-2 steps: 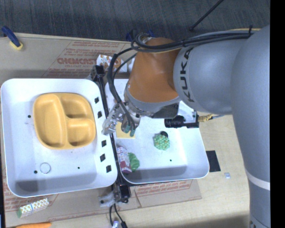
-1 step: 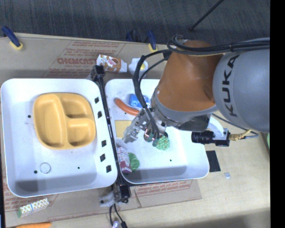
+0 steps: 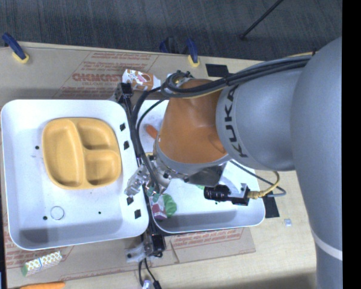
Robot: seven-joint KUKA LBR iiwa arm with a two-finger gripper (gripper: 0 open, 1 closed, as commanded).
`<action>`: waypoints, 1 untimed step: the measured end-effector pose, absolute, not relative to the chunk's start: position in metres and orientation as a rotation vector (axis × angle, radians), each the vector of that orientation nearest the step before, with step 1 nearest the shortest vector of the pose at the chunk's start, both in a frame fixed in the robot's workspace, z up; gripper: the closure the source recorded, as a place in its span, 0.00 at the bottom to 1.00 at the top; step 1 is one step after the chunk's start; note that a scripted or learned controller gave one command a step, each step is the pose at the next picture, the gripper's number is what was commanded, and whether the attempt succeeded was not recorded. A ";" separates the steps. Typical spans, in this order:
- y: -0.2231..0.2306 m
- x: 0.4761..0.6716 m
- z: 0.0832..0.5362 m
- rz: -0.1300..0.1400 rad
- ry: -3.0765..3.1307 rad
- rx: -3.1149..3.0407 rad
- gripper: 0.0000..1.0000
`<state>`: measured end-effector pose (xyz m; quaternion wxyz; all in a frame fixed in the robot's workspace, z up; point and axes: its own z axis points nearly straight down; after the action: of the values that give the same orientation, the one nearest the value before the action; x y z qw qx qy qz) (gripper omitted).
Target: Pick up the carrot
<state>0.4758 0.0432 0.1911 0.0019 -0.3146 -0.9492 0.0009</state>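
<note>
Down goes the arm over the right bin, surely hunting the carrot, an orange sliver at its ten o'clock, gripper low by the divider.

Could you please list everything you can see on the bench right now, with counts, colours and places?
Bins: two, white, side by side on the cardboard; the arm hides most of the right one.
Tray: one, yellow, three compartments, in the left bin.
Carrot: one, orange, a small piece visible at the right bin's left edge, mostly hidden under the arm.
Green and red item: one, in the right bin's near left corner; too small to identify.
Packet: one, white and brown, on the cardboard behind the bins.
Wrapper: one, pale patterned, on the cardboard in front of the left bin.
Clamps: three, blue, along the bench's far edge.
Arm: one, grey with orange band, over the right bin.
Gripper: one, metallic, low at the bins' shared wall.
</note>
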 end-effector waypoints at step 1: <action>-0.017 0.488 0.272 0.001 -3.002 -0.928 1.00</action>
<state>0.4884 -0.0172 0.2717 -0.0003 -0.2954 -0.9554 0.0004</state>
